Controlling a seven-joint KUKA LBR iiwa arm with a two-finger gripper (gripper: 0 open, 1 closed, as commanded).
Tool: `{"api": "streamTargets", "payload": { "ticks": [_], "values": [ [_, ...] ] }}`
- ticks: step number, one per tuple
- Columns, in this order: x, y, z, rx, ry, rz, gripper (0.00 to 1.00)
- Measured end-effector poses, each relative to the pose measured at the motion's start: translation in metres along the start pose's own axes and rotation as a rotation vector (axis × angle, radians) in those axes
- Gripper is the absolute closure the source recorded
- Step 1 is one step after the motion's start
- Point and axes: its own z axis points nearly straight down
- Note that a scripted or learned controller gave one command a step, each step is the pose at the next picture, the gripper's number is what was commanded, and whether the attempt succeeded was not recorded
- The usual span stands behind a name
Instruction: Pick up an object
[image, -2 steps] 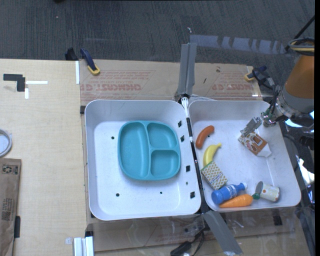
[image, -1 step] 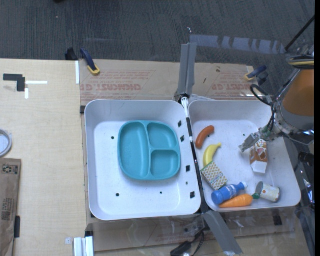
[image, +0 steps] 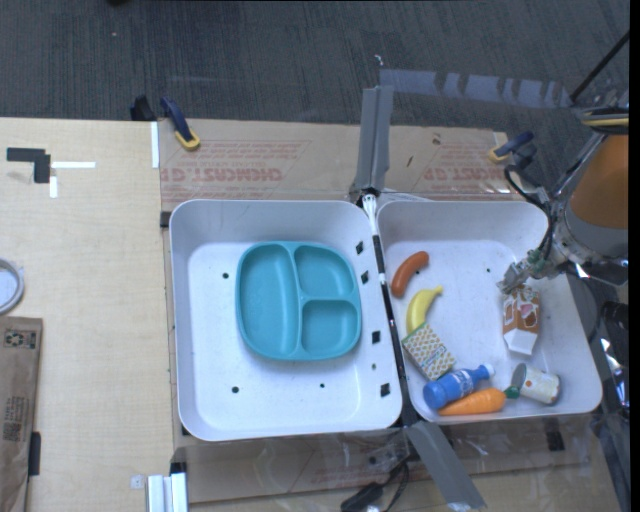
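In the right bin (image: 470, 232) lie an orange-red sausage (image: 408, 272), a yellow banana (image: 421, 308), a speckled packet (image: 428, 350), a blue bottle (image: 455, 386), an orange carrot (image: 474, 403), a small white cup (image: 538, 384) on its side, and a brown-and-white carton (image: 521, 323). My gripper (image: 522, 274) reaches in from the right. It is low over the bin's right side, at the upper end of the carton. Whether it touches the carton is unclear.
The left bin (image: 200, 300) holds a teal divided plate (image: 298, 300). A grey post (image: 374, 140) rises behind the seam between the bins. Clamps sit on the cardboard behind them, and a tape roll (image: 6, 287) lies at the far left.
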Motion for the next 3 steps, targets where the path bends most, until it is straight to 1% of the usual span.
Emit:
{"api": "streamTargets", "payload": {
  "ticks": [1,2,3],
  "values": [
    [0.001,0.0,0.0,0.001,0.001,0.0,0.0],
    [0.0,0.001,-0.009,-0.001,-0.001,0.001,1.0],
    [0.008,-0.028,0.01,0.004,0.0,-0.069,1.0]
  ]
}}
